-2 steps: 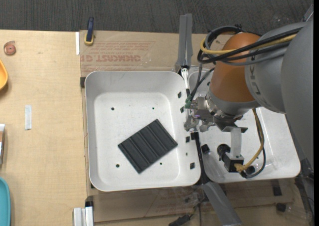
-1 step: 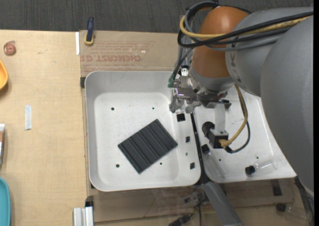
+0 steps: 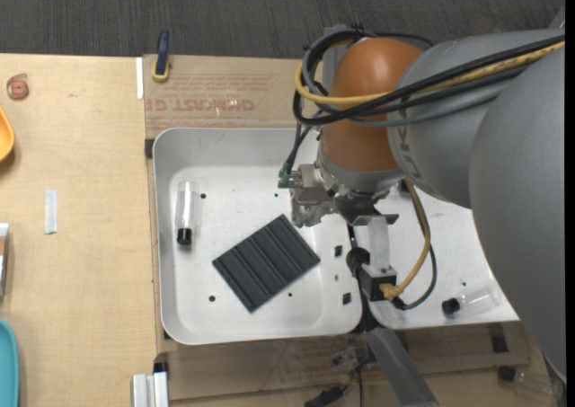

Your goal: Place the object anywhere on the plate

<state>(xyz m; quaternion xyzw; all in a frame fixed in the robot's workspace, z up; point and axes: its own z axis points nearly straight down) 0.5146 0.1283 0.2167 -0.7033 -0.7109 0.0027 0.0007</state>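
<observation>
The end effector [image 3: 310, 207] hangs over the left white bin [image 3: 171, 149], near its right side, beneath the arm's orange band [image 3: 368, 104]. Whether it is spread or pressed together cannot be told from this angle. A dark ribbed rectangular plate [image 3: 266, 262] lies flat on the bin floor, turned at a slant, just below and left of the end effector. A clear tube with a black cap [image 3: 185, 212] lies well to the left, by the bin's left wall, apart from both.
</observation>
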